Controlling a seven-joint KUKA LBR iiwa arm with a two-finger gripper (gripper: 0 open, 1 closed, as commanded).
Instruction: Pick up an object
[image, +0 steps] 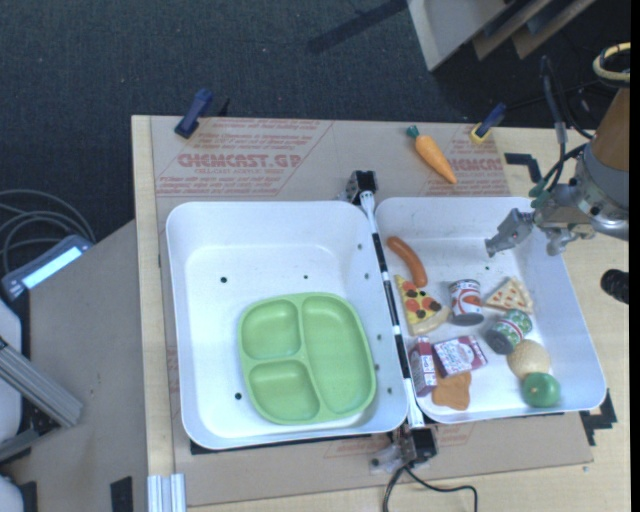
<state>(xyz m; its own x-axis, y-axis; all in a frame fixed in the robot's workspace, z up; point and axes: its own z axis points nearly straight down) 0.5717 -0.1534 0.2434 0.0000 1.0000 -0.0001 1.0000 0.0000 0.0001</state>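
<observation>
The right bin (580, 330) holds several toy foods: a red sausage (408, 258), a pizza slice (420, 305), a small can (465, 300), a triangular sandwich (510, 295), a green can (510, 330), a beige egg-shaped piece (528, 356), a green ball (541, 390), a red packet (460, 354) and an orange chip (452, 392). My gripper (528, 240) hovers over the bin's far right corner, above and behind the sandwich. It is open, with nothing between its fingers.
In the left bin (200, 260) lies a green divided plate (305, 358). A toy carrot (435, 156) rests on the bench behind the right bin. Blue clamps (192, 113) sit at the board's far edge. Cables hang at the far right.
</observation>
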